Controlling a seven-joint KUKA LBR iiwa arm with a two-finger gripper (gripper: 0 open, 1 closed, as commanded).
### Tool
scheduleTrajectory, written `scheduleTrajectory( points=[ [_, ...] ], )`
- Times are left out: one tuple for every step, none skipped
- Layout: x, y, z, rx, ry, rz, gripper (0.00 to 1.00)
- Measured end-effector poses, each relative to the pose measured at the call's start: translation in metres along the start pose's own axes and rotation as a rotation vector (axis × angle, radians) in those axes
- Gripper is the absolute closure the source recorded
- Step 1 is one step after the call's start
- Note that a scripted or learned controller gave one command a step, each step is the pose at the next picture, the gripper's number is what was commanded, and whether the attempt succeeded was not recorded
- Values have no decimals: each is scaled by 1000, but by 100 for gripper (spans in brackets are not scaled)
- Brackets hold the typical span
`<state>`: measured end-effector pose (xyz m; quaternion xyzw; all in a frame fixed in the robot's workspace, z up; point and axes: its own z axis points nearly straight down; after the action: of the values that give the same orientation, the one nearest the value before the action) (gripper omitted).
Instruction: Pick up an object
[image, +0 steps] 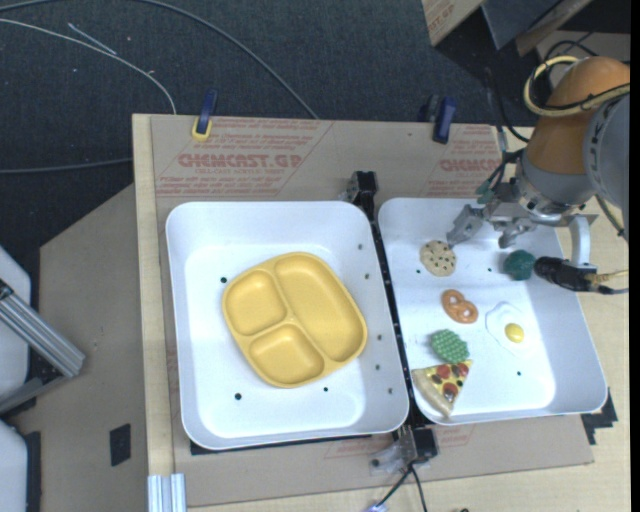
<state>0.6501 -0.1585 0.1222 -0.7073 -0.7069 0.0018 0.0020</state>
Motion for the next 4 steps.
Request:
scheduleTrajectory(
  points=[
    [0,2,36,-6,1,0,0],
    [1,4,21,-15,0,-3,100],
    [-1,13,-41,-14,-3,-2,100],
    [0,14,-85,-13,-3,-1,100]
  ],
)
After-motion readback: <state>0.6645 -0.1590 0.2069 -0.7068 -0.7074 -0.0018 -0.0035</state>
